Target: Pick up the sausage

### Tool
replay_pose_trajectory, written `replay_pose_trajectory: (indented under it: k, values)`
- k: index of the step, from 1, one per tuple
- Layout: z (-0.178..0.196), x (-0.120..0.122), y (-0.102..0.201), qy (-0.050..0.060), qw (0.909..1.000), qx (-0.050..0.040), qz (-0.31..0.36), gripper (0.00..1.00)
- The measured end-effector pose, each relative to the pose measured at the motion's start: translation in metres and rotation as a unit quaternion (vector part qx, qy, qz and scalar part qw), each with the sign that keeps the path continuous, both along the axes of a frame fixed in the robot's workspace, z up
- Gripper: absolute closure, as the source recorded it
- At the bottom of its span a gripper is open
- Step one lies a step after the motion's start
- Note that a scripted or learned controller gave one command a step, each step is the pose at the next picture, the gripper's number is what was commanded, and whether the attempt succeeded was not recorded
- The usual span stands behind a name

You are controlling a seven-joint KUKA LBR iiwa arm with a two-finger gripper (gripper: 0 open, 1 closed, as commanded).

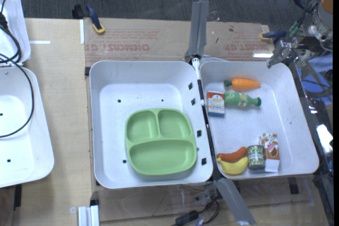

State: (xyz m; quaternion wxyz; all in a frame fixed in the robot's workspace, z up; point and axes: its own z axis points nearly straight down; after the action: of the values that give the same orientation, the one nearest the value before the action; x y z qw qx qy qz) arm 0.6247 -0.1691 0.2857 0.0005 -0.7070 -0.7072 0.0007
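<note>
The sausage (232,156) is seen untouched in the right bin's (296,129) near corner, against a banana (233,166). The claw (279,54), its grip not discernible, is parked above the far rim; a descent is yet to be made.

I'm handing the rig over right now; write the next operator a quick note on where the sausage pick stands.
Gripper: up at the right bin's far right corner, above the rim, holding nothing visible; finger state unclear.
Sausage: the small red-orange sausage lies at the right bin's near edge, against the yellow banana, beside the green can.
Done: nothing yet; sausage untouched.
Left: move the arm to the near edge, descend, grasp, lift.
</note>
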Motion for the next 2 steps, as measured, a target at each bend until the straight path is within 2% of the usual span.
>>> replay_pose_trajectory:
  k: [1, 2]
  values:
    - [-0.118, -0.066, 0.036, 0.001, 0.9937, 0.0005, 0.112, 0.00]
    - [-0.195, -0.146, 0.063, 0.001, 0.9941, 0.0009, 0.109, 0.00]
